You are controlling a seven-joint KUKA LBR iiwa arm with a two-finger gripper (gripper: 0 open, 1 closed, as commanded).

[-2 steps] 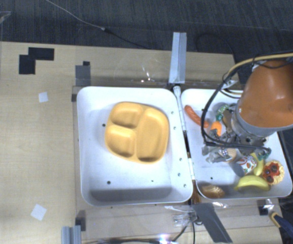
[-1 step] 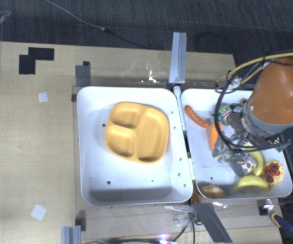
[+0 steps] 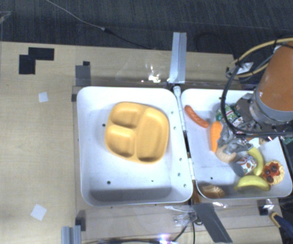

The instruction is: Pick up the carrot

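Nearest me, bananas [image 3: 252, 183] and a bread roll [image 3: 213, 190] lay along the right bin [image 3: 203, 103] front edge. Mid-bin, the carrot [image 3: 215, 135] stood beside the gripper [image 3: 231, 142], unlifted; I couldn't tell its grip state. Farther back, a sausage [image 3: 196, 116]; the pickup remained.

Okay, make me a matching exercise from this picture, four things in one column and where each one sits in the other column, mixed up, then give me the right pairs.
Things:
1. yellow tray
2. carrot
3. banana
4. sausage

Places:
A. near the front right corner of the right bin
B. far left part of the right bin, near the divider
C. middle of the left bin
D. right bin, just left of the gripper

Pairs: 1-C, 2-D, 3-A, 4-B
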